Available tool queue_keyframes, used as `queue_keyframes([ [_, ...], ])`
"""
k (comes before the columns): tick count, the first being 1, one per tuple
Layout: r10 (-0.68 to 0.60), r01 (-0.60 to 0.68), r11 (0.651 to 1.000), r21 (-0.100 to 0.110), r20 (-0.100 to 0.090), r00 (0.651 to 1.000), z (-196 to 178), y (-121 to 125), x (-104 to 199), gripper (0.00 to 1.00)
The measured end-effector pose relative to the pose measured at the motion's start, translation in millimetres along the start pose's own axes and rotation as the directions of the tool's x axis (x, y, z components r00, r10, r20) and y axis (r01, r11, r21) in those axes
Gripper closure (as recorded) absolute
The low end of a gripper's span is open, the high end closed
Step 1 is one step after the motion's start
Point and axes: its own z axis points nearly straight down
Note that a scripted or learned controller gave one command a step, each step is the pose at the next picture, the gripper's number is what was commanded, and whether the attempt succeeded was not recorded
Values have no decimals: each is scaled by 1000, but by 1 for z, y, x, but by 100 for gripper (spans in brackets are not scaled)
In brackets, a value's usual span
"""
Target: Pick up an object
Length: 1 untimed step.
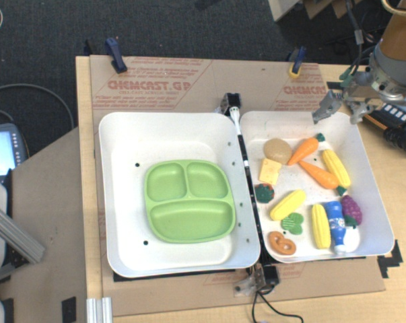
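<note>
the toy foods are seen crowded in the right bin [371, 173], in the right half of the frame: a tan potato [277, 149] near the bin's upper left, a yellow cheese wedge [270, 172] touching it just below, two orange carrots [303, 150] [320, 174] angled toward the centre, and three ears of yellow corn [335, 167] [287, 204] [320, 225] spread from the upper right to the lower middle. a dark green piece [264, 193] lies by the left wall, a green broccoli piece [292, 223] just beside the middle corn, a brown pretzel [282, 243] in the lower left corner, purple grapes [351, 209] at the right, and a blue and white bottle [337, 226] along the lower right. the gripper [339, 105] is seen at the upper right of the frame, above the bin's far rim and apart from every toy; its two fingers are spread open and nothing is held between them. in the left bin [122, 153], at the centre of the frame, a green divided plate [188, 200] lies flat. both bins rest on a brown board [189, 79], to which two blue clamps [115, 54] [297, 60] are fixed at the top edge.
</note>
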Motion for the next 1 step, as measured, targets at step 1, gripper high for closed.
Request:
queue_keyframes([
  [1, -1, 1, 1000, 9, -3, 1000, 162, -20, 18, 0],
])
